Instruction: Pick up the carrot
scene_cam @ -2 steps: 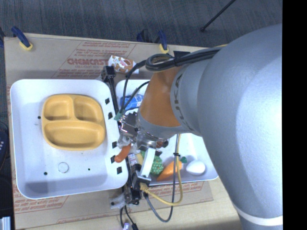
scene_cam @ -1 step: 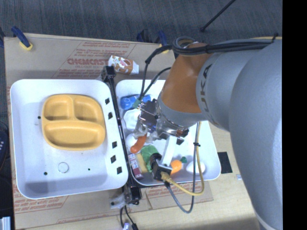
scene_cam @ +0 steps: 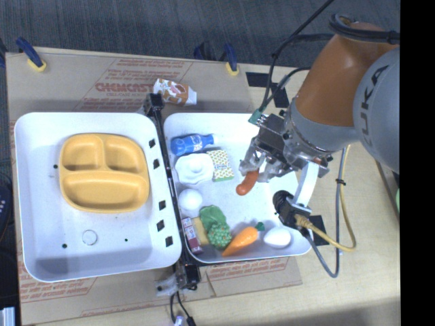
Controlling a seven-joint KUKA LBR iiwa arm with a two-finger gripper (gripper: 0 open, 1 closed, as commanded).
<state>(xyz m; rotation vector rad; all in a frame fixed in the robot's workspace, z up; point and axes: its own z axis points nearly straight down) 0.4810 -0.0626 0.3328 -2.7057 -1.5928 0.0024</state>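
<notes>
The carrot [scene_cam: 242, 240] is seen as a short orange plastic cone with a small green tuft at its thick end. It lies flat in the right shallow white bin [scene_cam: 234, 122], close to that bin's near rim, with its tip pointing toward the near-left corner and its tuft toward the right. A white egg-shaped piece [scene_cam: 276, 237] is found just beside the tuft. A green knobbly toy vegetable [scene_cam: 215, 225] sits just beside the tip, perhaps touching it. A strip of bare bin floor is left above the carrot, between it and the tool [scene_cam: 262, 167].

The tool is held over the middle of the right bin, well apart from the carrot. A reddish-orange oblong piece [scene_cam: 246, 183] is seen at its lower-left tip. Whether the tool is spread, pressed together or pinching that piece cannot be told.

The left part of the right bin is crowded by a blue packet [scene_cam: 190, 143], a white lidded cup [scene_cam: 193, 169], a patterned yellow-green packet [scene_cam: 221, 165] and a white ball [scene_cam: 189, 200]. The right part is largely covered by the grey and orange arm [scene_cam: 340, 94].

The left white bin [scene_cam: 41, 250] is taken up at its far part by a yellow divided plate [scene_cam: 104, 170]; bare floor lies along its near part.
</notes>
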